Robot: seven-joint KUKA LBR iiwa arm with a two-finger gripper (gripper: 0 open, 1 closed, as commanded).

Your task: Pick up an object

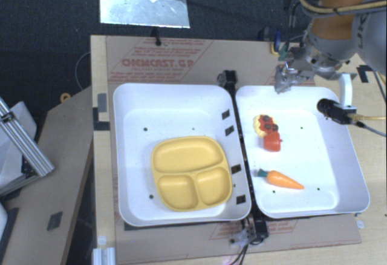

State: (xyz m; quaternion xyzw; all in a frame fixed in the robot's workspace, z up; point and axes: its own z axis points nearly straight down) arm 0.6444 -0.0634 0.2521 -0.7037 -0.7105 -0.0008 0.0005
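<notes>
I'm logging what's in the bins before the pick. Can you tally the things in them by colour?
Yellow: 1, the tray
Orange: 1, the carrot
Red and yellow: 1, a small toy
Total: 3

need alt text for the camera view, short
A grey arm's two-finger gripper hovers at the far edge of the right white bin, which holds an orange plastic carrot and a small red-and-yellow toy food piece. The left white bin holds a yellow three-compartment plastic tray.
</notes>
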